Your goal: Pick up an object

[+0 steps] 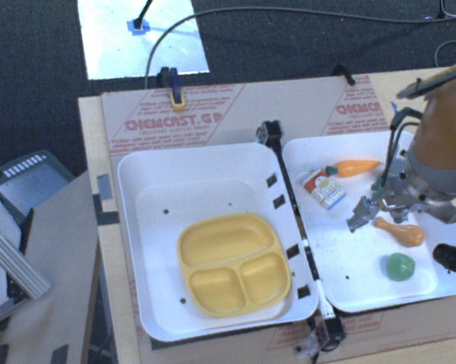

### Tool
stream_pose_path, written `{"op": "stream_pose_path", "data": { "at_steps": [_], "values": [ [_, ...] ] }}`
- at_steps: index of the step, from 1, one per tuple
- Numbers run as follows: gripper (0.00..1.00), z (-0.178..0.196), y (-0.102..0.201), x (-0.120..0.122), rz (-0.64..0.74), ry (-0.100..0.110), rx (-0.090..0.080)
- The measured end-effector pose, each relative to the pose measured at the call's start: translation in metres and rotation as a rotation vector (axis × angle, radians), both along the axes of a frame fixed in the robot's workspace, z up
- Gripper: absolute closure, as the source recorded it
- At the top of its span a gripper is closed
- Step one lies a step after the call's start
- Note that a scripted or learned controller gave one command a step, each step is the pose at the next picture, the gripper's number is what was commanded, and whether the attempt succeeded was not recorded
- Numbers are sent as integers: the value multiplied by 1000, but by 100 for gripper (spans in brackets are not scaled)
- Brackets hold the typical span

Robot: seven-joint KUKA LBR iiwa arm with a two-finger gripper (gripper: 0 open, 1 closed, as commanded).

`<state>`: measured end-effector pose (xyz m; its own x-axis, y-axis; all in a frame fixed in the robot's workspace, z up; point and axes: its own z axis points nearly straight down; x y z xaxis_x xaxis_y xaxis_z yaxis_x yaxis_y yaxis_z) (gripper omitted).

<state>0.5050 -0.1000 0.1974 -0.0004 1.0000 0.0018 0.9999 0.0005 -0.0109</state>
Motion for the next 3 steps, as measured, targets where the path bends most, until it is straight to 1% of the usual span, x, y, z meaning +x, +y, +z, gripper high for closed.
{"op": "stream_pose_path", "data": {
  "at_steps": [1, 2, 3],
  "values": [
    [0, 5, 0, 3, 3, -12, -2],
    [0, -52, 3, 6, 1, -8, -1],
    [0, -107, -4, -2, 0, -7, -1]
  ]
}}
